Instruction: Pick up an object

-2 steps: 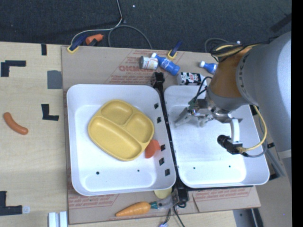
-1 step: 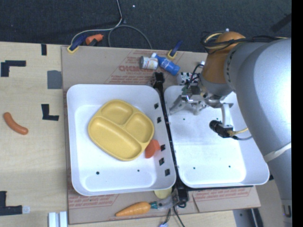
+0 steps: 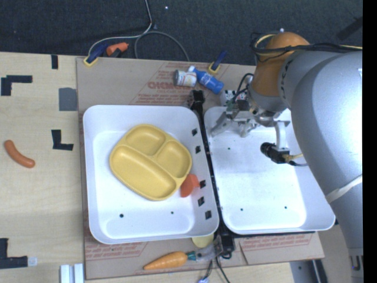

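Observation:
In the left bin (image 3: pixel 97 217) lies a yellow divided plate (image 3: pixel 150 161). A small red-orange object (image 3: pixel 188 186) rests against the plate's right rim. My gripper (image 3: pixel 231 125) is low over the far left corner of the right bin (image 3: pixel 265 211), close to the wall between the two bins. Its two grey fingers (image 3: pixel 215 127) stand apart, open, with nothing between them. The orange-banded wrist (image 3: pixel 277 63) rises behind it, and the grey arm covers the bin's right side.
Outside the bins, a toy carrot (image 3: pixel 166 260) lies at the front, a blue and white bottle (image 3: pixel 200 78) at the back, and a sausage (image 3: pixel 19 154) far left. A cable with an orange clamp (image 3: pixel 112 49) runs along the back. Black clips (image 3: pixel 203 184) line the wall between the bins.

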`<action>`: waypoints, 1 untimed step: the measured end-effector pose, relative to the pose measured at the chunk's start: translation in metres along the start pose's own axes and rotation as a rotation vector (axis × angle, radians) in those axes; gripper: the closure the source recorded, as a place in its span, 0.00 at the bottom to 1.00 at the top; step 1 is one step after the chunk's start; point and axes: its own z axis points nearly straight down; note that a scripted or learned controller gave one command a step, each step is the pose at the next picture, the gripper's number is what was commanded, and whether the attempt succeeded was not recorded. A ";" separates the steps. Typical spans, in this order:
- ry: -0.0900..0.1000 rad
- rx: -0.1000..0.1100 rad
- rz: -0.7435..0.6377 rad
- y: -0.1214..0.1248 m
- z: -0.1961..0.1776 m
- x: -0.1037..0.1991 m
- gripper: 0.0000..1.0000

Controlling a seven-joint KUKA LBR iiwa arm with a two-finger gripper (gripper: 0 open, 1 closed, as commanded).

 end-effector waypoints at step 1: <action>-0.003 -0.003 0.002 -0.030 -0.001 0.000 0.00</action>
